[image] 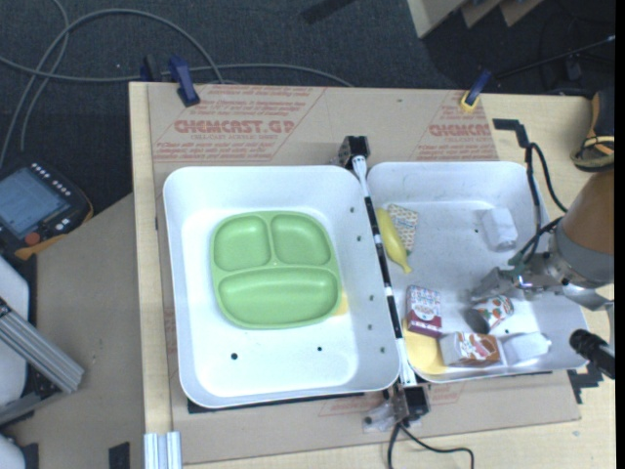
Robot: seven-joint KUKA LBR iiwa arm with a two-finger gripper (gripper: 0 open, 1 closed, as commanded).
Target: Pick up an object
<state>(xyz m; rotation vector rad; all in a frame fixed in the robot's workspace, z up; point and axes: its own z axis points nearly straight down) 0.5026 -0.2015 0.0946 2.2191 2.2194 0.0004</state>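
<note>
Camera view: claw [496, 296] low in right bin [439, 179], fingers hidden so grip state can't be told, tip right at a small red-white packet [498, 312], near banana [393, 240] and 2 snack packs; green divided plate [276, 269] in left bin [186, 262].

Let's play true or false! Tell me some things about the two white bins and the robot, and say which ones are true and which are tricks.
1. The green plate lies in the left bin. True.
2. The green plate has three sections. True.
3. The banana lies in the left bin. False: it lies in the right bin, by the wall next to the left bin.
4. The gripper is over the green plate. False: it is over the right bin, among the small packets.
5. A blue clamp grips the board's far edge. True.
</note>
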